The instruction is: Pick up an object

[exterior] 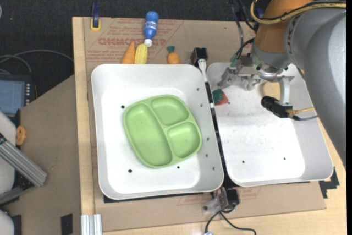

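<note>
A small orange and teal object lies in the right bin, close against its left wall near the far corner. My gripper hangs low over that far left corner, just up and to the right of the object and apart from it. Nothing shows between its tips. The grey arm with its orange band comes in from the upper right. In the left bin rests a green divided plate.
Beyond the bins on the bench lie a blue and white bottle, a corn cob, an orange piece and a small carrot. A black cable connector hangs beside the gripper over the right bin.
</note>
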Motion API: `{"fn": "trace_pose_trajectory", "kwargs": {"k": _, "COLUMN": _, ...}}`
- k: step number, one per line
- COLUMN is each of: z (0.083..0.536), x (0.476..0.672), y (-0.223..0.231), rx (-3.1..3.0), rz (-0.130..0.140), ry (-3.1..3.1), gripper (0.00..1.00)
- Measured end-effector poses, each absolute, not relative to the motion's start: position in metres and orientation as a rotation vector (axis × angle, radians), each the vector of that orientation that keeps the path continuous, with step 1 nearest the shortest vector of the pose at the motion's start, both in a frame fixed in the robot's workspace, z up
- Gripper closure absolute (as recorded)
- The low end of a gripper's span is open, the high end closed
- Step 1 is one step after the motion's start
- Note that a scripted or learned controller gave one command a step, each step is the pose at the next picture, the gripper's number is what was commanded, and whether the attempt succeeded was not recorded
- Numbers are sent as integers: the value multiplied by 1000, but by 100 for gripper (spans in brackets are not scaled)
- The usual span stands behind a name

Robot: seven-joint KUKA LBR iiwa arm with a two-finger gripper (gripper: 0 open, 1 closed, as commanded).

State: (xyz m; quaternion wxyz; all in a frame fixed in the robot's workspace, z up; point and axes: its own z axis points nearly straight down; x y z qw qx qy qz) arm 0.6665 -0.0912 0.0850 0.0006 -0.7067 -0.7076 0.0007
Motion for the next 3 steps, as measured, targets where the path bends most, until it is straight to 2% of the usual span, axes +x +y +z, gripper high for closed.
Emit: {"fn": "trace_pose_trajectory", "kwargs": {"k": 3, "z": 85, "x": 666, "y": -91, "rx": -2219, "rz": 2, "ry": -2222, "gripper": 0}}
